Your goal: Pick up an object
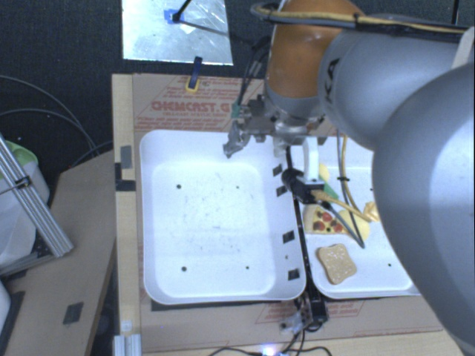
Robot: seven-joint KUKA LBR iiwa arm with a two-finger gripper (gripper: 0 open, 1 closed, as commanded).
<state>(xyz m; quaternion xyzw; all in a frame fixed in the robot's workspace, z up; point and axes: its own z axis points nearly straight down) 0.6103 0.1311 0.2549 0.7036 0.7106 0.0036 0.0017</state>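
the tan toast-shaped slice (pixel 336 263) lies near the front edge of the right white bin (pixel 386 277), beside the pizza-printed piece (pixel 323 220), well apart from the two-finger gripper (pixel 236 143) at the left white bin's (pixel 208 221) back edge. gripper state: cannot tell.

One fixed camera looks down at a slant on my worktop (pixel 89 199), taking in both white bins (pixel 208 221); my arm (pixel 401 110) looms near it, from the right.

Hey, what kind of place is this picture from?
Probably a robotics lab bench: a grey arm reaches over two white bins, toy food such as a bread slice lies in one.
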